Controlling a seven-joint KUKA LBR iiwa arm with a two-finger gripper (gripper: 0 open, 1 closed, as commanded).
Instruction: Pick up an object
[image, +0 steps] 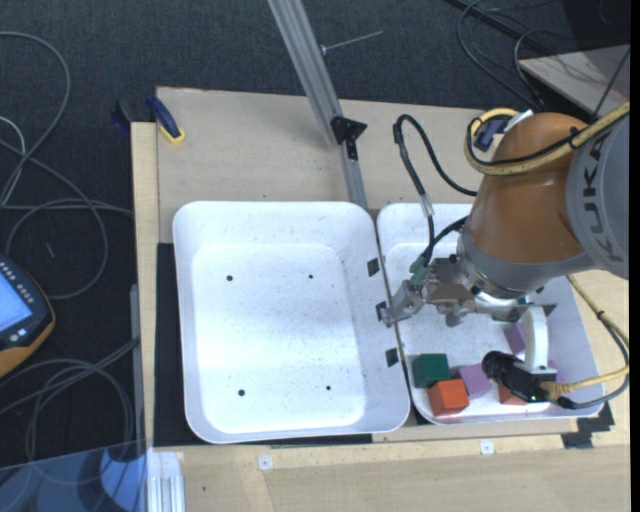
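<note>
My gripper (405, 300) hangs low over the left part of the right bin (400, 235), near the wall it shares with the left bin. Close to the bin's front edge lie a green block (431, 369), an orange block (449, 397) and a purple block (475, 380), packed together. A small red piece (511, 396) sits just right of them. Another purple piece (517, 336) shows partly under the wrist. The gripper is above and a little left of the green block, and nothing is visible in its grasp. The arm's bulk hides much of the right bin.
The left bin (270, 320) lies beside the right one, its white floor marked by a few dark dots. A slanted metal pole (320, 95) rises behind the bins. A blue and yellow item (165, 118) rests at the bench's back left corner.
</note>
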